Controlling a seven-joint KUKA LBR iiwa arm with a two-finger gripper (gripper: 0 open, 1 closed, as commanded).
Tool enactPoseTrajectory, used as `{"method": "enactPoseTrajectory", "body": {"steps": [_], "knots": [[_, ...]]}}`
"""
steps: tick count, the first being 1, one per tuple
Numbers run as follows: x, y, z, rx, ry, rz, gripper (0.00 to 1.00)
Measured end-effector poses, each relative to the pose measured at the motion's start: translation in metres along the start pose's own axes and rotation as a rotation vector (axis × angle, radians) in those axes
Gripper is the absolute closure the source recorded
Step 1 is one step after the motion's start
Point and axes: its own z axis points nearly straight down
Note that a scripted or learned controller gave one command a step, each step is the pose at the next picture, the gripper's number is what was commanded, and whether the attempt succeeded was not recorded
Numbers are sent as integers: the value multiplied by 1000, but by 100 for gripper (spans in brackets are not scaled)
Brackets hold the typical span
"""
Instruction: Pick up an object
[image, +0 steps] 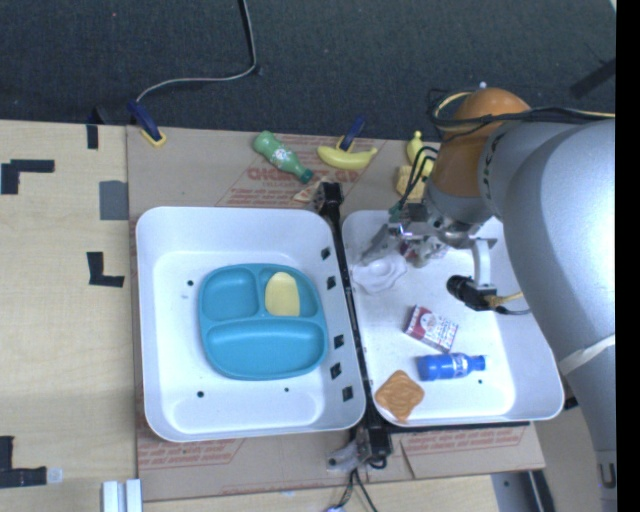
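No words or numbers are showing clearly enough to read. Red printing is running across the cardboard sheet (262, 186) under the bins, but it is too blurred to make out. The small red and white packet (431, 328) is bearing markings that are too small to tell.

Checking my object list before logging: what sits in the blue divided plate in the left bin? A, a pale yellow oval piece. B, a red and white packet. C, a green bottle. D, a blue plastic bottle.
A: the pale yellow oval piece lies in the upper right compartment of the blue divided plate.
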Motion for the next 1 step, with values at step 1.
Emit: {"method": "enactPoseTrajectory", "body": {"steps": [1], "knots": [[5, 0, 0, -2, -4, 2, 0]]}}
